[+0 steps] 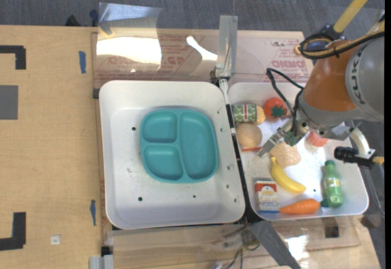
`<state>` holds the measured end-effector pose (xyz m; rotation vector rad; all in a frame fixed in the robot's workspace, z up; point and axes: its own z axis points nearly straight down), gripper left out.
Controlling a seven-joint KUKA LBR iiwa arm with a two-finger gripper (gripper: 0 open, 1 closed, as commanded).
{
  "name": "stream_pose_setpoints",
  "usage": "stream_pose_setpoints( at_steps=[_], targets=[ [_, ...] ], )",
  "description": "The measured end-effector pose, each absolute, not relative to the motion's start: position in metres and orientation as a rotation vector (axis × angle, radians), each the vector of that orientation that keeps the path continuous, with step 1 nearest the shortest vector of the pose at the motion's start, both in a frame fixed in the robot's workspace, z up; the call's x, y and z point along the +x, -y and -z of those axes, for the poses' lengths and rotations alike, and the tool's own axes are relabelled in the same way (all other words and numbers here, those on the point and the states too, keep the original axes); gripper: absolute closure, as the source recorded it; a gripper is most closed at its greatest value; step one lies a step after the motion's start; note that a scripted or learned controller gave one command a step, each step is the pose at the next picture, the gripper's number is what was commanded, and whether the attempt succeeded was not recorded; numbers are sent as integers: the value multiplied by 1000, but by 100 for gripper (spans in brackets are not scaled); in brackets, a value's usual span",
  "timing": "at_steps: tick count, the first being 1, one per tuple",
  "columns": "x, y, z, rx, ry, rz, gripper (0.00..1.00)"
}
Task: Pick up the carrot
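From my seat I see the gripper (278, 142) low over the right bin (360, 203), its metal fingers (269, 147) pointing down and toward the left side of the view. I cannot tell whether they are spread or pressed together; the angle and the clutter beneath hide the gap. Nothing sits visibly between them. The tips hang between a round tan bun-like piece (249, 135) on their left and a pale lumpy food item (286, 154) just below and right of them, close to both.

The carrot (300, 206) lies flat along the near wall of the right bin, well apart from the gripper, orange body pointing left and green end toward a green bottle (332, 184). The bottle lies just to its right. A banana (286, 178) curves just above the carrot, and a small red-and-white carton (266, 194) lies to the carrot's left.

Farther back in that bin I see a green-labelled can (245, 112) and a tomato (275, 107). The orange band of the arm (327, 87) looms above the bin's far right.

The left bin (116, 139) holds a teal divided plate (179, 145).
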<state>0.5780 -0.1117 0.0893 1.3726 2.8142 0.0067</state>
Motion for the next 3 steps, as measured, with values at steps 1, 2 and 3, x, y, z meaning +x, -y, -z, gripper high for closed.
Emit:
stream_pose_setpoints(
  at_steps=[1, 2, 3],
  targets=[
    [580, 112, -102, 1366, -2808, -8, 100],
    [535, 97, -91, 1680, -2635, -12, 100],
    [535, 97, -91, 1680, -2635, -12, 0]
  ],
)
